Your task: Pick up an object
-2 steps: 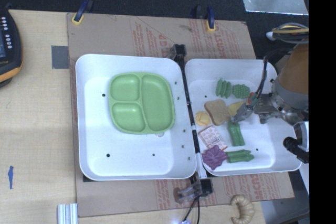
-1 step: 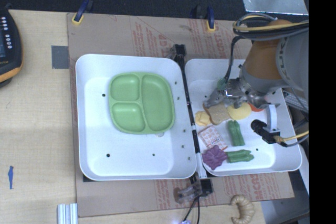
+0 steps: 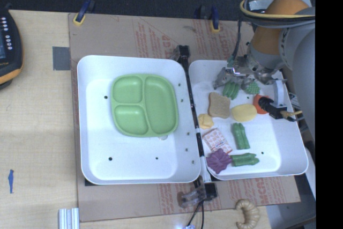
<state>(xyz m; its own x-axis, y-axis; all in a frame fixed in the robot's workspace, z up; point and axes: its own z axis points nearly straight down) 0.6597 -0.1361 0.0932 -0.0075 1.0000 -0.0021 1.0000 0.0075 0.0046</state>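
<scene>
Over the right white plastic bin (image 3: 284, 161), the metal hand (image 3: 231, 79) hung low by a small green ridged toy (image 3: 231, 89); its grip couldn't be judged, and nothing appeared lifted yet.

From where I stand, the only lettering is on the brown cardboard sheet (image 3: 134, 35) under the two bins: faded reddish print runs slantwise across it above the left bin and again along its near edge, but it is too faint and small to make out a single word. The small packet (image 3: 216, 140) in the right bin bears a red pattern that may be print; I cannot read it either.
</scene>
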